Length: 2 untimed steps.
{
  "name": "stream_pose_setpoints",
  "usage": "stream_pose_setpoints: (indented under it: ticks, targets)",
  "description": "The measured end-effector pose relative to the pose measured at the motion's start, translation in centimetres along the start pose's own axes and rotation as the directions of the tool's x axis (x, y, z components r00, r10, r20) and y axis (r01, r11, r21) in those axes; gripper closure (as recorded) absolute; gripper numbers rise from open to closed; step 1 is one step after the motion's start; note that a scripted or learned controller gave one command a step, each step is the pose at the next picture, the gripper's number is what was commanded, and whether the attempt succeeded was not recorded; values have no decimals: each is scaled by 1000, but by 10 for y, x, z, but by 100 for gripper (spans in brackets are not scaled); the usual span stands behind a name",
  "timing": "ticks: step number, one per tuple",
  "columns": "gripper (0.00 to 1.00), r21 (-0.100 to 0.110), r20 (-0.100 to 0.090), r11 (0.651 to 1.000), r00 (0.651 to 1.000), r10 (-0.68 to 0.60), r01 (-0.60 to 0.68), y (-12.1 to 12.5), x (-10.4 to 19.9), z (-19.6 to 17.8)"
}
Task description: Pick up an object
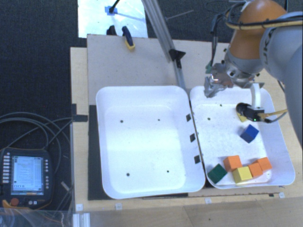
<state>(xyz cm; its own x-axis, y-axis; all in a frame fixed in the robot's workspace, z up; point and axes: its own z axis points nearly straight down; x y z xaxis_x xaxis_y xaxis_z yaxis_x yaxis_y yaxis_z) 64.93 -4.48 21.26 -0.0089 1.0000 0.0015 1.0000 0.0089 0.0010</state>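
Observation:
My gripper (211, 90) hangs over the far left corner of the right bin (279, 141), below the arm's orange band. Nothing shows beneath it. A blue cube (249, 133) lies alone mid-bin, to the gripper's right and nearer the camera. Along the near edge sit a green cube (217, 173), an orange cube (232, 162), a yellow cube (242, 174) and two more orange cubes (260, 167), bunched together. All of them lie well apart from the gripper.
The left bin (106, 126) stands beside the right one, their rims meeting near black clips (192, 137). A slanted metal pole (161, 27) crosses behind the bins. A black sensor with yellow cable (251, 112) hangs off the wrist. A teach pendant (26, 176) lies at the left.

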Motion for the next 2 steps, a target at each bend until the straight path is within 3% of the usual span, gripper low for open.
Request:
stream_pose_setpoints:
  ticks: [2]
  targets:
    - [100,0,-1,1000,1000,-1,1,-29,87,-24]
